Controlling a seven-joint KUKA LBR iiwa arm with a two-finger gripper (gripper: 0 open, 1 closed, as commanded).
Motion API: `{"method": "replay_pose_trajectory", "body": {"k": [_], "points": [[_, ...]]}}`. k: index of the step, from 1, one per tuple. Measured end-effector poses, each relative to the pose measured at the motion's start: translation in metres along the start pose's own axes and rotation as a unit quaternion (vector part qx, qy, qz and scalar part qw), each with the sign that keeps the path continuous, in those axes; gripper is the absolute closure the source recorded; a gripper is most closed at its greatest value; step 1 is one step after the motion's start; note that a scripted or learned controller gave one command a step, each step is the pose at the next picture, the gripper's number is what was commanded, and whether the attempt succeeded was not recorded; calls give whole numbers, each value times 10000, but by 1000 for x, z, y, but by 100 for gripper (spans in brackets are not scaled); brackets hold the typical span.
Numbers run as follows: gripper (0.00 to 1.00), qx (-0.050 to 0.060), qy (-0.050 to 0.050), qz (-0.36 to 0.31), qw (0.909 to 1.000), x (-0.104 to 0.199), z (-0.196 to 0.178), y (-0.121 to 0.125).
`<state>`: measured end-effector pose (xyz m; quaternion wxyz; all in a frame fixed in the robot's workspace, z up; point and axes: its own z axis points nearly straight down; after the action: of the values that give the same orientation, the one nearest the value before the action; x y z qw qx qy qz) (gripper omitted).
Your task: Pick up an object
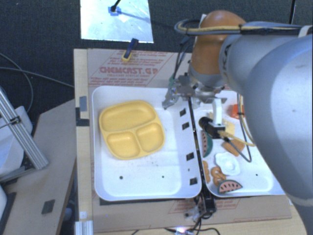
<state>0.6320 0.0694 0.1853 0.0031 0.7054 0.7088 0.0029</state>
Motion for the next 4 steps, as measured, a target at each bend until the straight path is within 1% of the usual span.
{"method": "replay_pose_trajectory", "body": {"k": [1, 2, 3, 4], "points": [[0, 15, -17, -9, 10000, 82, 81, -52], [0, -124, 22, 69, 9999, 48, 93, -135], [0, -21, 1, 35, 10000, -26, -7, -112], [0, 46, -4, 47, 10000, -80, 0, -143]]}}
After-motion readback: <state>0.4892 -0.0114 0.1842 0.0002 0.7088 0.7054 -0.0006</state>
